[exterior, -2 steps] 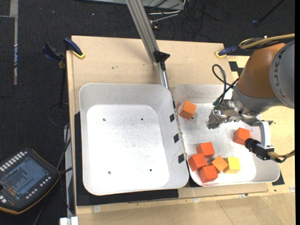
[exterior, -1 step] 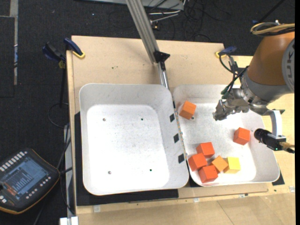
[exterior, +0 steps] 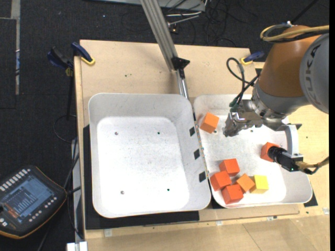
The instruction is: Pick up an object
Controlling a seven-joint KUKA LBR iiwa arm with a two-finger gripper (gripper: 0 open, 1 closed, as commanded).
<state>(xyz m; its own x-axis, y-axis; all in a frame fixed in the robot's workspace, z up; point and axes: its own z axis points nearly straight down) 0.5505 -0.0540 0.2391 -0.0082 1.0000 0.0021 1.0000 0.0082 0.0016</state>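
Observation:
The right bin (exterior: pixel 293 195) holds the loose pieces. An orange block (exterior: pixel 210 122) lies alone near its upper left corner. By the front wall sits a cluster: three red-orange blocks (exterior: pixel 229 166) (exterior: pixel 220 180) (exterior: pixel 233 193), a smaller orange block (exterior: pixel 245 182) and a yellow block (exterior: pixel 260 183). A red-orange piece (exterior: pixel 269 151) lies at mid right, partly covered by a black fitting on the arm. My gripper (exterior: pixel 231 128) hangs over the bin's upper middle, just right of the lone orange block and apart from it. The arm's bulk hides the bin's upper right part.
The left bin (exterior: pixel 99 140) lies beside the right one, sharing a raised rim (exterior: pixel 196 145). A slanted metal pole (exterior: pixel 162 33) reaches down to the bins' back edge. Blue clamps (exterior: pixel 78 51) grip the bench's back corners. A control pendant (exterior: pixel 26 197) rests at bottom left.

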